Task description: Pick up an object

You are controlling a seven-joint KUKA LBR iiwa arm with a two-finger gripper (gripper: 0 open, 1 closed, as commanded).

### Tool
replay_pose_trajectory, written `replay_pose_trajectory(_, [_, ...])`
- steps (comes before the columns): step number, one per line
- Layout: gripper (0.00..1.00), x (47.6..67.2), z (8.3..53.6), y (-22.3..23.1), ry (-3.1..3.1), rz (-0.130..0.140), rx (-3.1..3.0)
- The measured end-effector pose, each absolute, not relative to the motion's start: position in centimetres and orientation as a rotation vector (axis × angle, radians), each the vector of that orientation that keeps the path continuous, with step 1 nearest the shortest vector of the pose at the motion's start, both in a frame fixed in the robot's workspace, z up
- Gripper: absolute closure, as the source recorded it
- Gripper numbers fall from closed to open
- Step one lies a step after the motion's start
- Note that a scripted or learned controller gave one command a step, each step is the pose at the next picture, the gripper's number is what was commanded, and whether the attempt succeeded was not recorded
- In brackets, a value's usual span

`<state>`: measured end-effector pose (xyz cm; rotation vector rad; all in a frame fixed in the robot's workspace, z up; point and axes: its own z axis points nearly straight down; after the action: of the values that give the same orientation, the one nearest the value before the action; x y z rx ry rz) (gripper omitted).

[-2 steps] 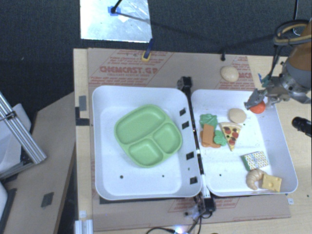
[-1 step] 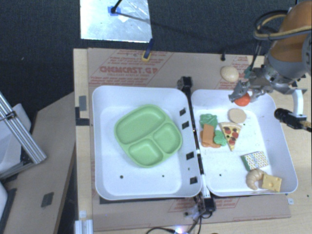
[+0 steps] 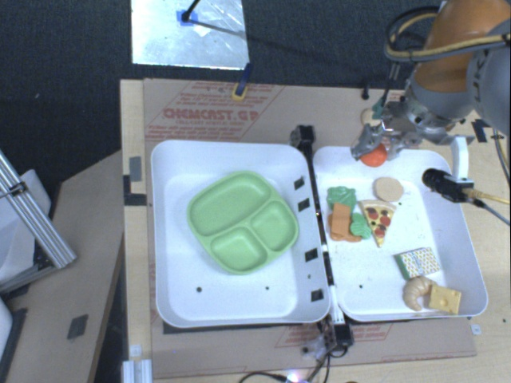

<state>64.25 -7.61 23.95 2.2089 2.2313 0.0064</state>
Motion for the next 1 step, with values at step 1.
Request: replay_pose_trajectory(1, [1.00, 64.70, 24.26, -2.39, 2.231, 0.005, 2.209])
